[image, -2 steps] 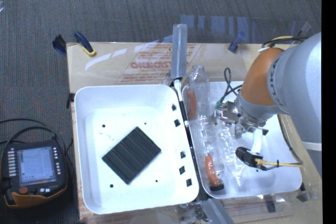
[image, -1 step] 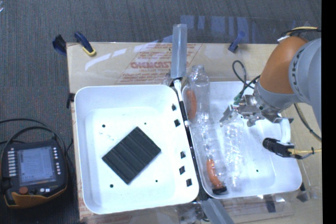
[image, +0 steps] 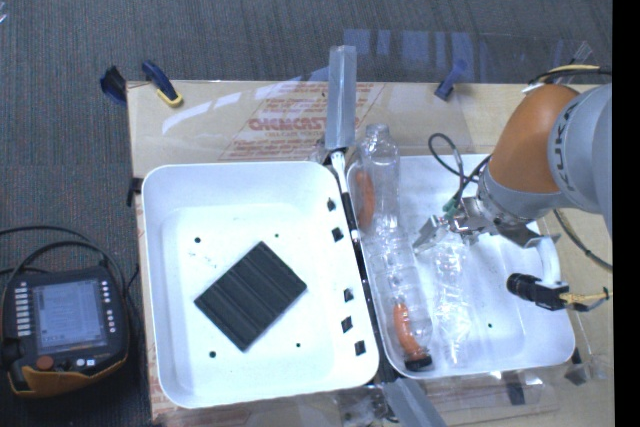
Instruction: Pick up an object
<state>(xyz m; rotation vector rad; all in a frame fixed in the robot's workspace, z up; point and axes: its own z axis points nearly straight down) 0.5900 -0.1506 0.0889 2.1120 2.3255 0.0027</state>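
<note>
Approach step: pincer (image: pixel 432 233), jaws apart, nothing held, low in right white bin (image: pixel 540 340). Clear crumpled plastic bottle (image: pixel 450 300) just below pincer; next, descend and close.

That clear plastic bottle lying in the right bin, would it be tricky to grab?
Probably. The bottle looks see-through and empty, so likely light and easily squashed. It lies on its side against the bin's wall, so a nudge might roll it. Its smooth plastic may slip from the pincer.
</note>
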